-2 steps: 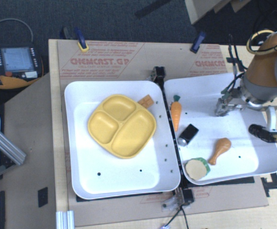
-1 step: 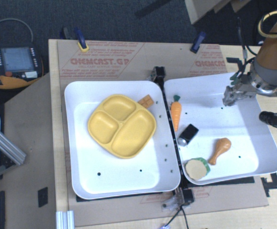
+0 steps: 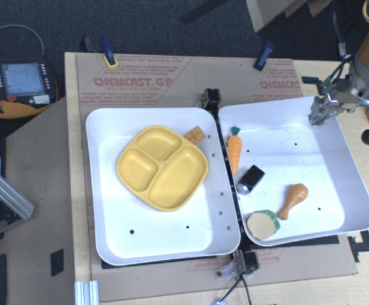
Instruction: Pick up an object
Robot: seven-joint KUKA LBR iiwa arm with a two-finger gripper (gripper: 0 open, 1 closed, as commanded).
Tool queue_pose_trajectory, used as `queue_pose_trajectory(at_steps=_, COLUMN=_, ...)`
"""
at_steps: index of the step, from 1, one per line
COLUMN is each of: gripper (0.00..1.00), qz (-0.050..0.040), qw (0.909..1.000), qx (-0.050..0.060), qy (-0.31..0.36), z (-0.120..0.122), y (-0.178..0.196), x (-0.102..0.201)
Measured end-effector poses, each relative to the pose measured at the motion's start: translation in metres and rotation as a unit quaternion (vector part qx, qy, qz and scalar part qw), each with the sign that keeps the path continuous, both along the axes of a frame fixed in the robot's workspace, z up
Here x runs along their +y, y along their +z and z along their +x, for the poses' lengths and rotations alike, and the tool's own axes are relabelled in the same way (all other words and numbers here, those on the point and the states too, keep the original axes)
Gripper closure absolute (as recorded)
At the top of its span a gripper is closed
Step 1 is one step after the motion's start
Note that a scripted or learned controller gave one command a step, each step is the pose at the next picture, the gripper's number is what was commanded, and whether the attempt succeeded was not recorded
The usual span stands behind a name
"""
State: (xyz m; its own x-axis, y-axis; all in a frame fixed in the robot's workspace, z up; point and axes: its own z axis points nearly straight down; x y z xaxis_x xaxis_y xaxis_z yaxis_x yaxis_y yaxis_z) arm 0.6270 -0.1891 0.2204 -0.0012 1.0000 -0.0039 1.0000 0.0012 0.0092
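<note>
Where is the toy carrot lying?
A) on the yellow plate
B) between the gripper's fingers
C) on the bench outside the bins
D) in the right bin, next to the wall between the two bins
D: the carrot lies in the right bin, along its left wall by the divide, away from the yellow plate in the left bin.

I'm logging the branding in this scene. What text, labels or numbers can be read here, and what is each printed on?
"CHEMCAST GP": red print on the brown board under the bins, left of centre.
The same red print repeats on the board at right, too faint to read in full.
Pendant screen at far left: too small to read.
Nothing readable on the bins, plate or toys.
</note>
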Motion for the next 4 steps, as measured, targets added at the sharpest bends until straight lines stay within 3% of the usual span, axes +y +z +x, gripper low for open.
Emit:
queue_pose_trajectory(at_steps=1, gripper=1.0, qz=0.0002, qw=1.0, qx=0.001, qy=0.0, z=0.001, y=0.047, x=0.0)
queue_pose_trajectory(at_steps=2, gripper=1.0, qz=0.003, qw=1.0, qx=0.006, qy=0.002, z=0.0, y=0.034, x=0.046)
queue_pose_trajectory(at_steps=4, gripper=1.0, qz=0.0031, qw=1.0, qx=0.005, qy=0.002, z=0.008, y=0.042, x=0.151)
